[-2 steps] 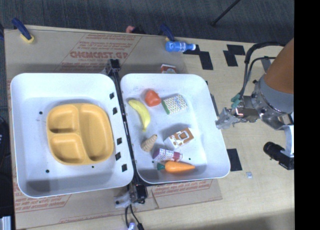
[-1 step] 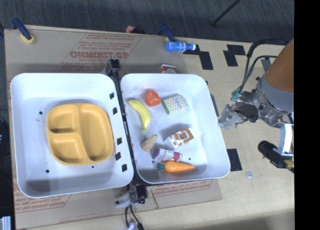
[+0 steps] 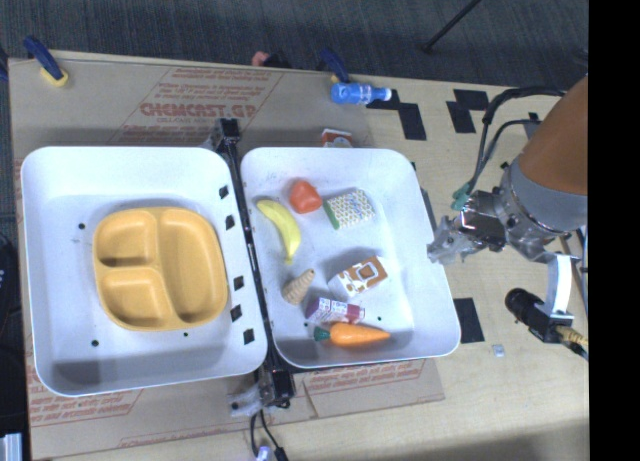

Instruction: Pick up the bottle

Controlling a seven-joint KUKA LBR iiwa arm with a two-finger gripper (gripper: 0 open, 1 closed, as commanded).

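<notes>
Hand (image 3: 447,246) sits over the desk (image 3: 500,389), just outside the right rim of the right bin (image 3: 412,174), low on the arm (image 3: 545,199) that comes in from the right. Wide or narrow: cannot tell, it is too small and cluttered with cables.

Bottle (image 3: 334,308), as I read it, is the small one lying on its side near the front of the right bin, purple at one end. It is well apart from the hand.

Risks:
- Carrot (image 3: 355,335) lies touching or just beside the bottle on the front side, so a closing hand could take the carrot or pinch both.
- Carton (image 3: 359,275) is just behind it, leaving a tight slot; a descent slightly off could knock the carton.
- Lying flat and round, the bottle will probably roll or squirt out of a grip across the wrong axis.
- A blue bottle (image 3: 352,94) lies on the desk behind the bins; the target is ambiguous, so the wrong one might get picked.

Other things: cone (image 3: 297,287) left of the bottle, banana (image 3: 281,227), red item (image 3: 304,196) and box (image 3: 349,208) further back. Left bin (image 3: 50,199) holds a yellow tray (image 3: 160,267).
</notes>
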